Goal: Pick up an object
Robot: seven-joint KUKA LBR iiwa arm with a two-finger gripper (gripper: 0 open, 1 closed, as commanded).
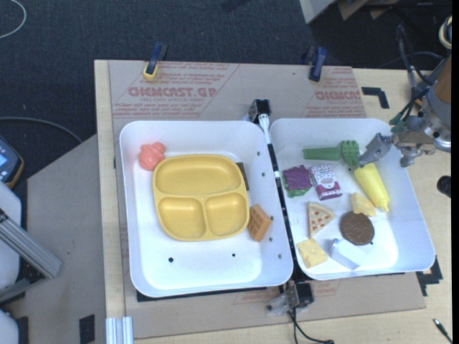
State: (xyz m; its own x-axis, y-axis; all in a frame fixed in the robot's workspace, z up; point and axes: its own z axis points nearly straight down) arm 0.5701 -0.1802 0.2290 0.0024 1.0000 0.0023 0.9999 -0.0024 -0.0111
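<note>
Hovering over the right bin's [401, 256] far right edge, the metal gripper [391, 149] has its fingers spread, clamping nothing. Just beside it lies a smooth yellow corn cob [372, 186] (tapered, plastic-looking). The left bin [136, 249] bears a glossy three-part yellow plate [199, 196].

We look down on a bench [215, 84] topped with brown cardboard printed in red lettering. Two shallow white bins sit on it side by side, touching: the left bin [136, 213] and the right bin [412, 221]. Two clamps [153, 61] grip its far edge.
</note>
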